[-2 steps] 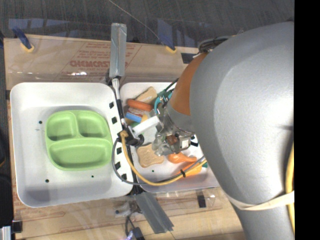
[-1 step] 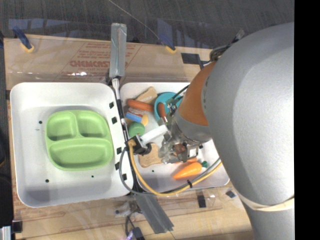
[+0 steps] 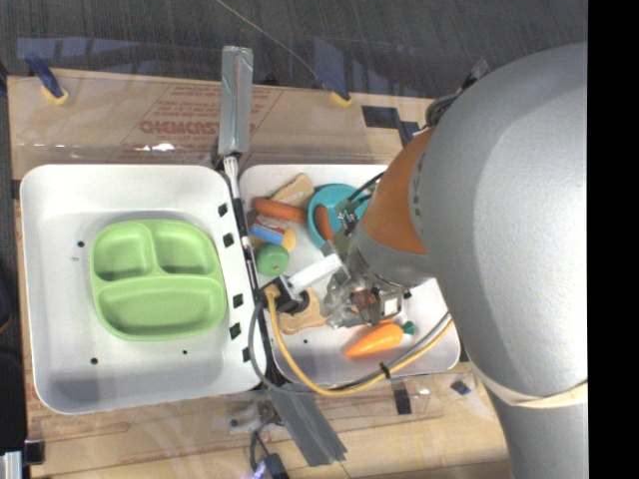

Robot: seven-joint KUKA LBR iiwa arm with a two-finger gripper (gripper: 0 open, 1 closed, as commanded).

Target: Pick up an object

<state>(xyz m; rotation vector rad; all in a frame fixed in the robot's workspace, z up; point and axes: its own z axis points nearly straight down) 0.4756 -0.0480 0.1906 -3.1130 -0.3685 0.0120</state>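
Lying in the right bin [image 3: 439, 352], near its front edge, the toy carrot [image 3: 374, 340] has its long axis running nearly left to right across the view, tilted a little, with the pointed orange tip toward the left and the small green top toward the right. It rests on the bin floor just below the pincer [image 3: 359, 302], close to it; whether the two touch cannot be told. The pincer hangs low over the middle of the bin, its metal parts crowded together in a blur, so how wide it stands cannot be told, and nothing can be seen held in it.

Just left of the pincer lies a tan, flat wooden-looking piece [image 3: 300, 315], and above that a green ball [image 3: 272, 259] sits against the bin's left wall. Farther back are a small blue and yellow piece [image 3: 268, 236], a sausage [image 3: 280, 211], a slice of bread [image 3: 293, 190] and a teal bowl [image 3: 324, 208], partly covered by the arm [image 3: 499, 228]. A yellow cable [image 3: 329, 387] loops along the bin's front.

The left bin [image 3: 50, 267] holds a green divided plate [image 3: 158, 277]. Both bins sit on the counter [image 3: 120, 108].
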